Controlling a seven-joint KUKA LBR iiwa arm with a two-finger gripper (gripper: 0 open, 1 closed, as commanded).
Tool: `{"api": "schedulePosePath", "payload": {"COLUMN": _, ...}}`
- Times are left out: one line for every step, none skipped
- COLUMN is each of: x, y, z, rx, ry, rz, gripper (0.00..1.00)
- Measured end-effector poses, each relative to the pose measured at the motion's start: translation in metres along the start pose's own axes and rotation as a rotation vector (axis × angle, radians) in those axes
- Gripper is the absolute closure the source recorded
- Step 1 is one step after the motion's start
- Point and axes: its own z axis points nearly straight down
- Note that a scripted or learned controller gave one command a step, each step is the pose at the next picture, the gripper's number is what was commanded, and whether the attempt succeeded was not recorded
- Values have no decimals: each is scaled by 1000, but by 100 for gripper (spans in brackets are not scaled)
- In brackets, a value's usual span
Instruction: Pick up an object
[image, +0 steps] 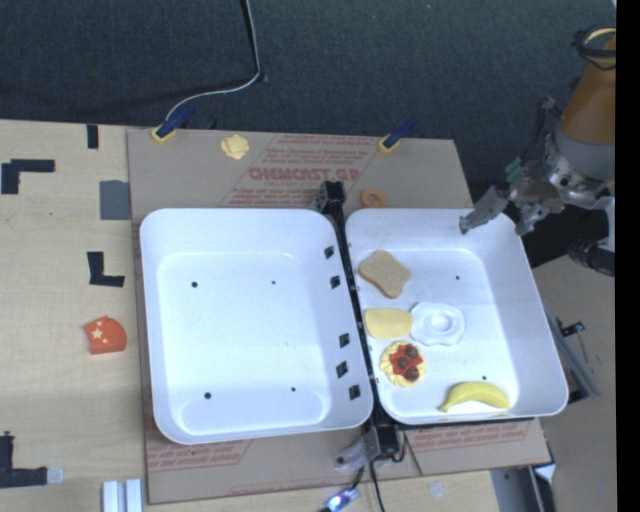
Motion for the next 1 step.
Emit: {"api": "schedulePosePath", "payload": {"x": 0, "y": 0, "z": -10, "rx": 0, "ry": 0, "rz": -1, "gripper": 100}}
